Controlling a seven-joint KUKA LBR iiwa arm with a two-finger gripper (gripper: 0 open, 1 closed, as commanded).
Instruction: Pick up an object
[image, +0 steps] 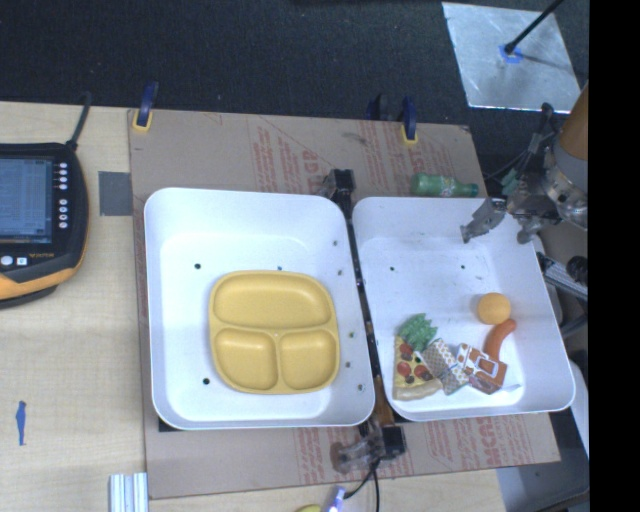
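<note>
The toys (452, 358) are judged light, stiff plastic, smooth and apt to slip; the orange ball (492, 307) is best taken across its middle. They are clustered at the lower right of the right bin (420, 235). The claw (505, 222) hangs open and holds nothing at the frame's upper right, well apart from them.

Both white bins (250, 225) look like smooth plastic with a slight sheen. The yellow divided tray (272, 330) is matt plastic. They sit on rough brown cardboard (300, 150) over a pale wood-grain worktop (70, 380). The orange ball (493, 307) looks smooth.
</note>
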